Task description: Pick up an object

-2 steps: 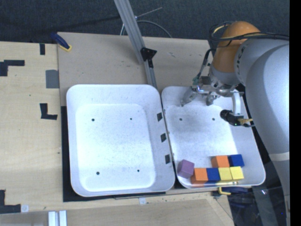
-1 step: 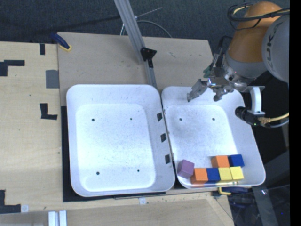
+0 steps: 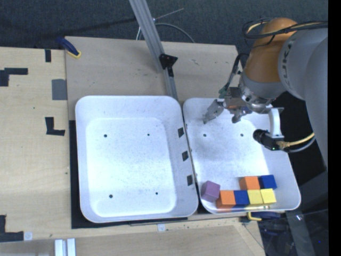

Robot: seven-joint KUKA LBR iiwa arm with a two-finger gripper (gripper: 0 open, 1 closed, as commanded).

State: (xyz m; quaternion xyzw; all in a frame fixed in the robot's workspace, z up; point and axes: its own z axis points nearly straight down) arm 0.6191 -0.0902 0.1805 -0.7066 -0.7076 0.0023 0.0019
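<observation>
the blocks (image 3: 246, 192) (purple (image 3: 211, 190) one a little loose of the pack) crowd the right bin's (image 3: 224, 143) near edge, well below my pincer (image 3: 224, 113), which hangs spread apart and holding nothing over the far end, i judge staged for descent.

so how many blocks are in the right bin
7, all clustered at the near end of the right bin: purple block, two orange, two blue, two yellow. More could be hidden behind them.
</observation>
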